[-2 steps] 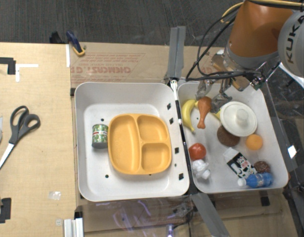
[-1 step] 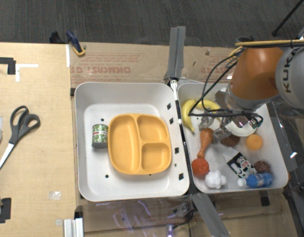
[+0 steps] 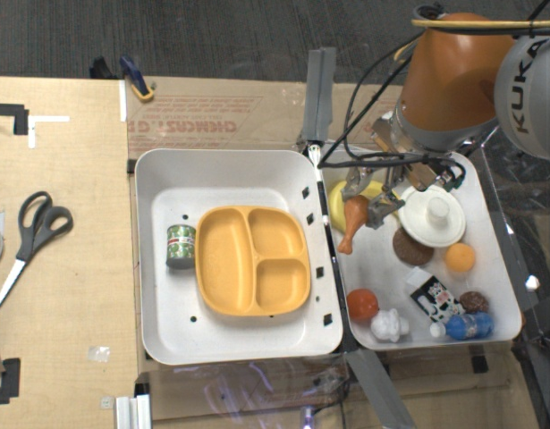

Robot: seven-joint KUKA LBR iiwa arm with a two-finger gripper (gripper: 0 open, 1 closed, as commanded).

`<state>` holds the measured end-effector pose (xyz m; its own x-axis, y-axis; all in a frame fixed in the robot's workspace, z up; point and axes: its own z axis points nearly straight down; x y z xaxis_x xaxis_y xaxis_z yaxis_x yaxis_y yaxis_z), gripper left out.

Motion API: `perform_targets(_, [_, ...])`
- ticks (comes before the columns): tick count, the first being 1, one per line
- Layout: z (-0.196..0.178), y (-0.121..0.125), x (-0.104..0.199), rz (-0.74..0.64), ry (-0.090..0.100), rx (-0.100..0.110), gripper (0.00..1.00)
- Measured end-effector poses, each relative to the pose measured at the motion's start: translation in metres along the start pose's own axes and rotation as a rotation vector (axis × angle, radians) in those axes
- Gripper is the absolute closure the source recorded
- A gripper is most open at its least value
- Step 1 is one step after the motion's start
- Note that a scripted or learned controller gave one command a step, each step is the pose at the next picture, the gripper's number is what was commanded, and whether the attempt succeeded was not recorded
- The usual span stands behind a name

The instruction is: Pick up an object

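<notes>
Two white bins are seen side by side on the counter (image 3: 60,311). The left bin (image 3: 158,329) is occupied by a yellow divided plate (image 3: 253,260), and a small green can (image 3: 180,245) is laid just beside the plate's left edge. The right bin (image 3: 503,275) is crowded: an orange drumstick (image 3: 351,220) is tilted near the divider, with a yellow piece (image 3: 337,204) partly hidden behind it. A white lidded pot (image 3: 434,216) is set over a brown round thing (image 3: 411,248), and an orange ball (image 3: 460,257) is placed just to their right. Lower down, a red ball (image 3: 362,304), a white figure (image 3: 389,325), a black-and-white carton (image 3: 435,298), a dark brown lump (image 3: 474,301) and a blue bottle (image 3: 467,327) are gathered along the near wall.

The arm (image 3: 458,65) is reached in over the right bin's far end, and the end effector (image 3: 382,193) is held low between drumstick and pot. Whether it is open or closed cannot be told, since the tips are lost among cables and objects. Nothing is clearly shown gripped. Scissors (image 3: 29,239) are left on the counter, well apart from the bins.
</notes>
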<state>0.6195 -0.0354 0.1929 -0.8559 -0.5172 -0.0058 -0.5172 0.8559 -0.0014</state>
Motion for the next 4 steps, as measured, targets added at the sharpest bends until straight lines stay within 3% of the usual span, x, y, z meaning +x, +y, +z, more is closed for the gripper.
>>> perform_targets(1, [-0.017,-0.032,-0.02,0.067,-0.001,0.001,1.0])
perform_targets(2, [-0.07,0.005,-0.051,-0.113,-0.001,0.0,1.0])
perform_targets(3, [-0.099,0.069,0.033,-0.31,0.003,-0.002,1.0])
perform_targets(4, [0.001,0.057,-0.009,-0.339,0.003,-0.003,1.0])
